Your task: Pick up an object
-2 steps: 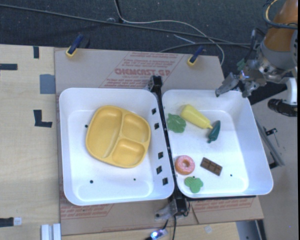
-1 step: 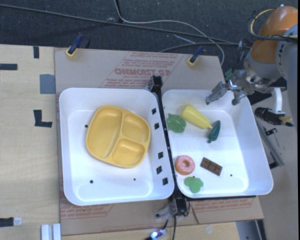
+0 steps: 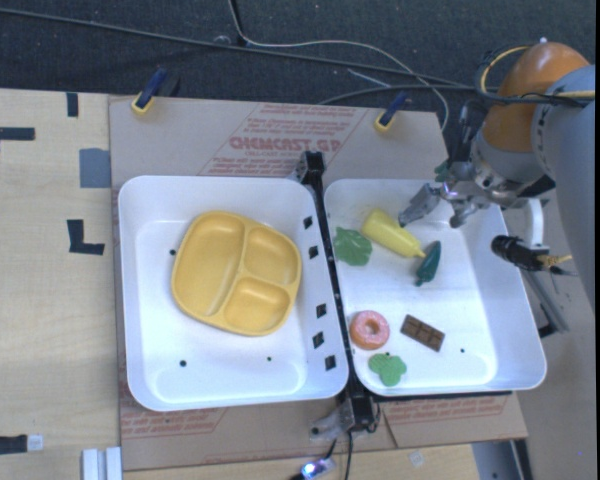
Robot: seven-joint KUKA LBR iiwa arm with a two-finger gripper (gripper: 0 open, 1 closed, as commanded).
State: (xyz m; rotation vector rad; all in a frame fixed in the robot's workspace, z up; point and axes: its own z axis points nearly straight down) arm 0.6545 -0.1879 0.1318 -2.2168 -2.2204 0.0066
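Observation:
The right bin [image 3: 500, 338] holds several small items: a yellow cone-shaped piece [image 3: 391, 233], a green leafy piece [image 3: 353, 247], a dark teal piece [image 3: 428, 262], a pink frosted donut [image 3: 369, 329], a brown chocolate bar [image 3: 422, 332] and a green blob [image 3: 388, 369]. My gripper [image 3: 440, 208] hangs over the far right part of this bin with its fingers [image 3: 416, 209] spread apart and nothing between them. It is just right of the yellow piece and above the teal one.
A yellow divided plate [image 3: 237, 272] lies in the left bin [image 3: 150, 298]. The divider with black clips [image 3: 325, 268] runs between the bins. Cables [image 3: 280, 43] cross the dark floor behind the bench. The arm's orange band [image 3: 540, 73] is at the upper right.

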